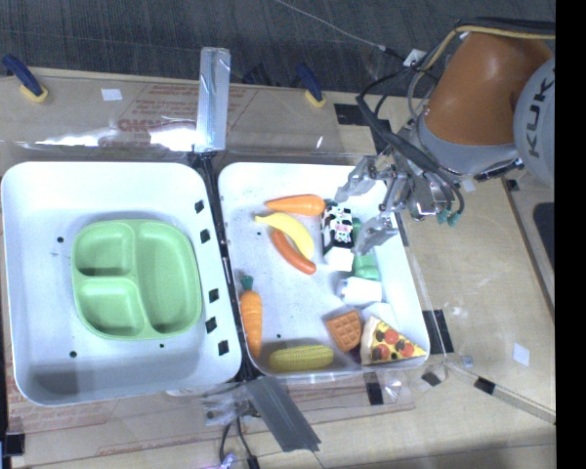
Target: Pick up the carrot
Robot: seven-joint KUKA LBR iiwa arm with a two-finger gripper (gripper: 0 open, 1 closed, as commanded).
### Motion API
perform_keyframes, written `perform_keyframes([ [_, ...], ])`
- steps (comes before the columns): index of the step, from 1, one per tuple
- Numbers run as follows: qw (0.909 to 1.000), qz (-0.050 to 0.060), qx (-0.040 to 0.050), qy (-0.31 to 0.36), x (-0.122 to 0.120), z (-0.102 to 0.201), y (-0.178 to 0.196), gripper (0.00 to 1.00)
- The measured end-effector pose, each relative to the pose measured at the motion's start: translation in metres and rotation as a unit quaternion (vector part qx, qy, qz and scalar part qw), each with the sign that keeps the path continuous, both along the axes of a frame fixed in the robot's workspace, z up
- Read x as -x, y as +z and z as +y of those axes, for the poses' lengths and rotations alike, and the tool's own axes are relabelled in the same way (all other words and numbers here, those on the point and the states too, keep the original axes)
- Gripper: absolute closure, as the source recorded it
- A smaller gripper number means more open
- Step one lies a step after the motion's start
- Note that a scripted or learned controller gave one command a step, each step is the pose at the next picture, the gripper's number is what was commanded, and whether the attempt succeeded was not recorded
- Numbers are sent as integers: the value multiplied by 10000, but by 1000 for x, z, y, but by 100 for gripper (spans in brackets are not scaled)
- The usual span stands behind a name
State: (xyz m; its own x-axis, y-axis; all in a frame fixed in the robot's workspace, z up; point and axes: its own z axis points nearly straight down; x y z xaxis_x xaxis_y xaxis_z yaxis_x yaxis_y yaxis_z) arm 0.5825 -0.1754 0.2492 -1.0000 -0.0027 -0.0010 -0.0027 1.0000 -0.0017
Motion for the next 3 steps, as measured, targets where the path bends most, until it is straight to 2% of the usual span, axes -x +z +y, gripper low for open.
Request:
perform_keyframes([
  [1, 9999, -98, 21, -18, -2, -6, -146, 0],
  [2, 9958, -8, -6, -919, -54, -1, -154, 0],
  [3, 9962, -42, 0, -872, -57, 1, -141, 100],
])
